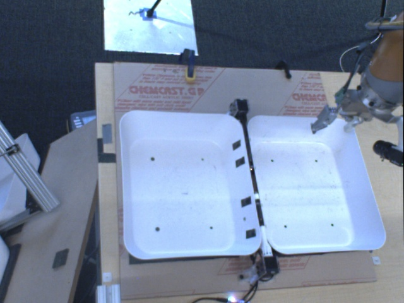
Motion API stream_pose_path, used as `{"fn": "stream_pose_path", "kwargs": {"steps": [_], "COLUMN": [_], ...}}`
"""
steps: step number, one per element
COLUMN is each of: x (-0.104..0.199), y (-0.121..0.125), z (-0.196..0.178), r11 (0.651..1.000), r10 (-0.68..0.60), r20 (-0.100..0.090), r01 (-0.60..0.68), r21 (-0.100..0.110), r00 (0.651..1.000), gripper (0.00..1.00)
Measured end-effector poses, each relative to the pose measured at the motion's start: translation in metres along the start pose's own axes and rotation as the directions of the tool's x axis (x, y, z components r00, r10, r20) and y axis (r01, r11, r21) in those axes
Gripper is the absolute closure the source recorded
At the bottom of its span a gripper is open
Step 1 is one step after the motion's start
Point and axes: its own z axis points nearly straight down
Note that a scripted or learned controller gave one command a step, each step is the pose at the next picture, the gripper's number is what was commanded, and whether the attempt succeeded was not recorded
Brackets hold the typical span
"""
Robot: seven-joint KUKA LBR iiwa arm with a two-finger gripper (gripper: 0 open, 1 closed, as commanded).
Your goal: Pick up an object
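Note:
My gripper [334, 121] hangs over the far right corner of the right bin [315, 232], at the end of the grey arm with its orange band [386, 55]. Its two fingers [320, 120] stand apart, open, with nothing between them. The left bin [183, 232] lies beside the right one, and its white floor shows just small dark dots.
A black strip with clips [247, 175] runs between the two bins. A blue and yellow clamp [188, 65] sits at the bench's far edge, below a shiny metal plate [148, 17]. An aluminium rail [25, 169] slants at the left.

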Motion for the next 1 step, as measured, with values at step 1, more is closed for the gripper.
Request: {"fn": "stream_pose_path", "kwargs": {"steps": [1], "x": [0.0289], "y": [-0.023], "z": [-0.1515], "r11": [1.0], "r10": [-0.005], "r20": [0.003], "r01": [0.005], "r21": [-0.016], "r00": [1.0], "gripper": [0.0]}}
